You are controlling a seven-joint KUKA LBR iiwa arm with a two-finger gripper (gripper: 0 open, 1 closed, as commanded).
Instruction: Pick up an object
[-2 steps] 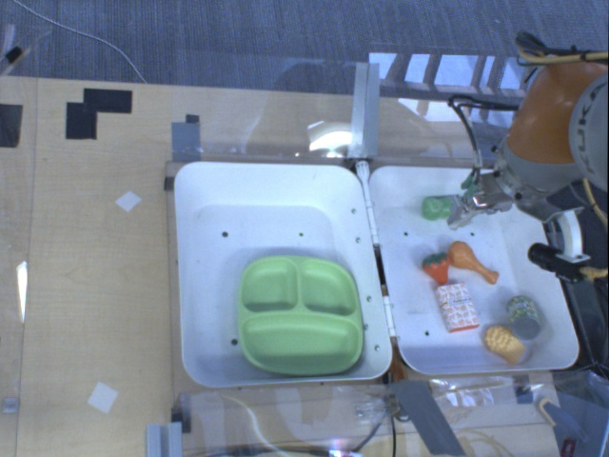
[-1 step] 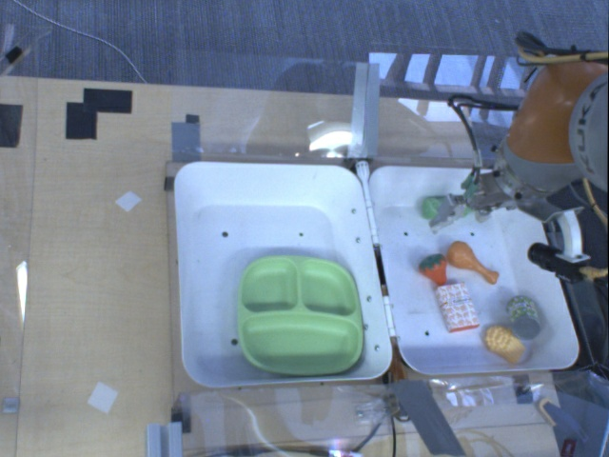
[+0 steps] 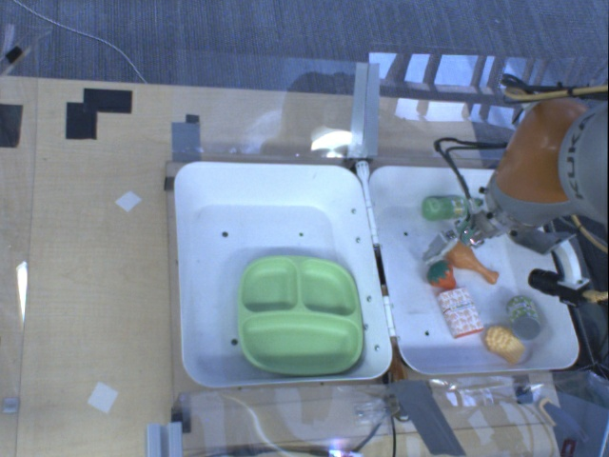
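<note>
the gripper (image 3: 455, 244) hangs low in the right bin (image 3: 411, 346), right above the toy carrot (image 3: 468, 265) (likely its target); whether the hand is open, i cannot tell.

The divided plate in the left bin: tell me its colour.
Light green, plain with no pattern; the divided plate shows clearly in the camera view.

Green tray (image 3: 301, 314), white bins (image 3: 205, 284)

High slanted view (fixed) over both bins (image 3: 285, 184)
</note>
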